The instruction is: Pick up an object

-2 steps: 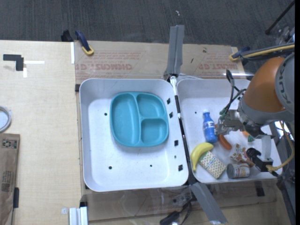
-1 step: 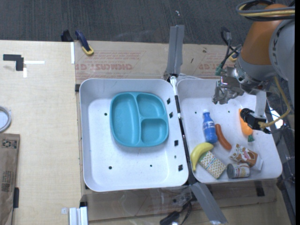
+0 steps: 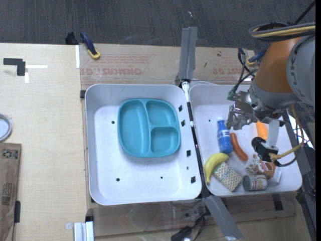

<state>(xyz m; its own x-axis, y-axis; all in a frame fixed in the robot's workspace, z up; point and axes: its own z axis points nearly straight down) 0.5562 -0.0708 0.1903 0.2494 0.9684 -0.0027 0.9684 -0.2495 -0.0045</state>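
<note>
My gripper (image 3: 236,120) hangs over the back of the right bin (image 3: 203,109), just above and behind a blue bottle (image 3: 224,136). Its fingers stand open with nothing between them. Beside the bottle lies a red sausage (image 3: 239,147). A yellow banana (image 3: 214,163) curves along the bin's front left, next to a patterned box (image 3: 226,177). A small can (image 3: 255,183) lies at the front, with a printed snack pack (image 3: 262,165) behind it. An orange piece (image 3: 261,129) shows partly behind the arm's cabling.
The left bin (image 3: 100,149) holds a teal divided plate (image 3: 149,127). A raised divider (image 3: 188,114) with black clips separates the two bins. The arm's body and cables (image 3: 281,74) cover the right bin's back right corner.
</note>
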